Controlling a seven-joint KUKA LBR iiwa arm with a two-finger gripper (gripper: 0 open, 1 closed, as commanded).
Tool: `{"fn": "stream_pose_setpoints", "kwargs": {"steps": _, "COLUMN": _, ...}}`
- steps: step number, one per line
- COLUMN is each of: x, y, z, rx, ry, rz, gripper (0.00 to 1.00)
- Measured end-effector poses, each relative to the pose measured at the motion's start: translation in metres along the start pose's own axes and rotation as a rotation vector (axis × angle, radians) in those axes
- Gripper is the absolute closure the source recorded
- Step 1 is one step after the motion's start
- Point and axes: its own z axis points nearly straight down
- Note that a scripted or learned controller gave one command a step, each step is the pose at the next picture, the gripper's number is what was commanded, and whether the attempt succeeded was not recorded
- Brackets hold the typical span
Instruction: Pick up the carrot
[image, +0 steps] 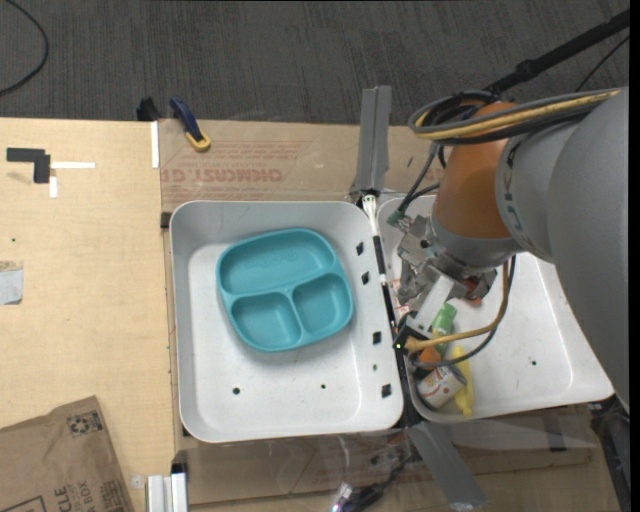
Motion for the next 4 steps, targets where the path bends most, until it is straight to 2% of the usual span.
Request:
{"fn": "stream_pose_setpoints", "kwargs": {"steps": 1, "x": -0.028, "y": -0.052, "z": 0.001, "rx": 0.001, "ry": 0.0, "rz": 0.163, "gripper": 1.0}}
{"fn": "stream_pose_setpoints", "kwargs": {"steps": 2, "x": 0.008, "y": -0.078, "z": -0.093, "rx": -0.003, "ry": 0.0, "rz": 0.174, "gripper": 1.0}}
{"fn": "stream_pose_setpoints", "kwargs": {"steps": 3, "x": -0.008, "y": -0.067, "z": -0.009, "rx": 0.0, "ry": -0.001, "rz": -0.136, "gripper": 1.0}}
{"fn": "stream_pose_setpoints", "kwargs": {"steps": 4, "x": 0.002, "y": -0.075, "z": -0.009, "rx": -0.001, "ry": 0.0, "rz": 0.003, "gripper": 1.0}}
